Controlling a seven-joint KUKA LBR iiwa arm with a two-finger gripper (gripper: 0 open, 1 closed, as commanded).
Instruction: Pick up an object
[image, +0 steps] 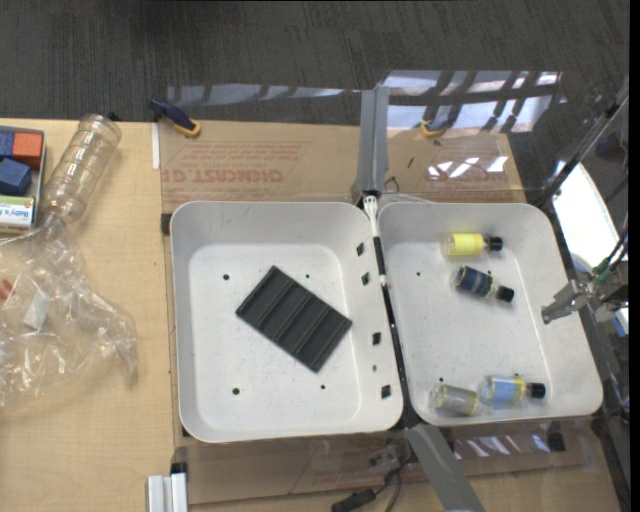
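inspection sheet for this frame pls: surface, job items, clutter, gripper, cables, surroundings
Surface: two shallow white bins, left bin and right bin, side by side on brown cardboard.
Job's things: dark ribbed rectangular slab in left bin; yellow bottle, dark blue bottle, pale blue bottle and clear small bottle in right bin.
Clutter: clear plastic bottle, crumpled clear wrap, box of coloured blocks on wooden bench.
Gripper: grey metal gripper at right bin's right rim; jaws' state unclear.
Cables: nothing seen.
Surroundings: dark carpet.

Two bins side by side on counter (110, 300). Left bin (190, 330): ribbed slab (293, 318) near centre, lying askew. Right bin (560, 300): two small bottles (472, 243) (483, 284) at back, one behind other; two more (455, 399) (512, 389) at front, touching, side by side.
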